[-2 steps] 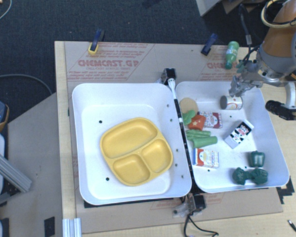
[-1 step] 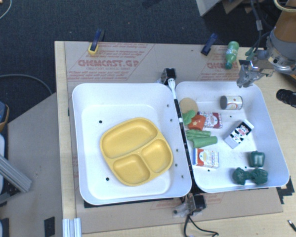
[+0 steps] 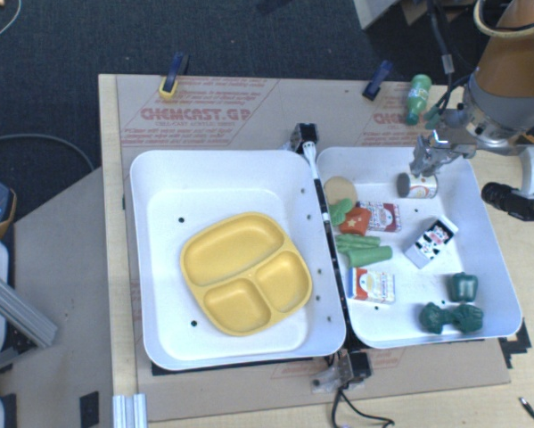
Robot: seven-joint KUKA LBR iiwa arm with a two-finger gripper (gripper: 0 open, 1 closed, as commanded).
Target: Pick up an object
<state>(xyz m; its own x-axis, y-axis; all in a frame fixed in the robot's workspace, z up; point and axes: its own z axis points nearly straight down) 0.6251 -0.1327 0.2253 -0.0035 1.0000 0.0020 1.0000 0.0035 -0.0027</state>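
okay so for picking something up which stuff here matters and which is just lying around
For the job: gripper, small can under it, dumbbell, green pepper, two cartons, dice box, green veg, right bin.

Lying about: yellow tray, left bin, green bottle, clamps.
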